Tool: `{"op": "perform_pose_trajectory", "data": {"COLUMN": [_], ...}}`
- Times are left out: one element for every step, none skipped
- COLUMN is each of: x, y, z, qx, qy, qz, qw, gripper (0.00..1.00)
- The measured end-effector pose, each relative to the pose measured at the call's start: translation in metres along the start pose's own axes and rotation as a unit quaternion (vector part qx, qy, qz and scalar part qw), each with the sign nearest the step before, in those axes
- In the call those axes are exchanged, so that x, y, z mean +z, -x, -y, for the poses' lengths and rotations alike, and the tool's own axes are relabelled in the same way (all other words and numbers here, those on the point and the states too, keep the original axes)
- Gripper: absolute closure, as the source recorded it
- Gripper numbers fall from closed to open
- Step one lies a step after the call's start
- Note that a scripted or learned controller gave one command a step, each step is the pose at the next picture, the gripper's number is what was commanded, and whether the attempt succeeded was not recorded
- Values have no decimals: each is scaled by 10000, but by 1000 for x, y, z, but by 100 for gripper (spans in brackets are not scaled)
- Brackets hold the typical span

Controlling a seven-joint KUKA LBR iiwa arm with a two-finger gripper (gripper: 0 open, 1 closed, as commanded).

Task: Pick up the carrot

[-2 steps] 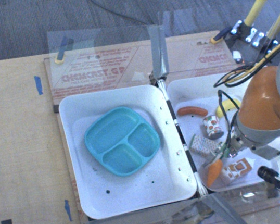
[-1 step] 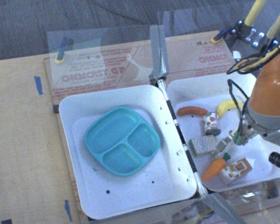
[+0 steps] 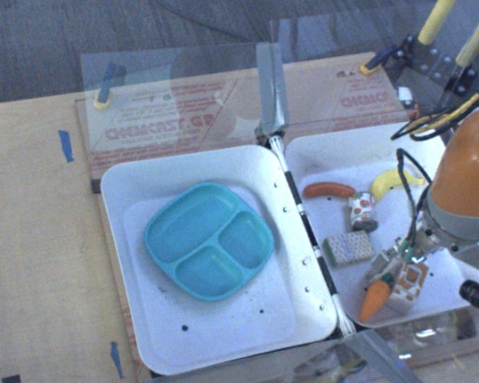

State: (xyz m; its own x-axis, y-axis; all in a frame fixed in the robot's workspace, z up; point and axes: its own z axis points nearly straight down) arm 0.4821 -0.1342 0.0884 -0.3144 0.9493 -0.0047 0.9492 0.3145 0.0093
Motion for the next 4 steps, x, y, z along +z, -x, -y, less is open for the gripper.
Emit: {"op": "perform_pose_trajectory", "data": {"x": [1, 0, -11, -11], "y": [-3, -37, -35, -34], "z": [-75, -25, -26, -25], "qx": [3245, 1624, 1647, 1651], "qy": [-20, -11, 8, 7], "qz": [9, -13, -1, -1], "qw": [9459, 9867, 9863, 9863], "gripper": [0, 0, 100, 0]}}
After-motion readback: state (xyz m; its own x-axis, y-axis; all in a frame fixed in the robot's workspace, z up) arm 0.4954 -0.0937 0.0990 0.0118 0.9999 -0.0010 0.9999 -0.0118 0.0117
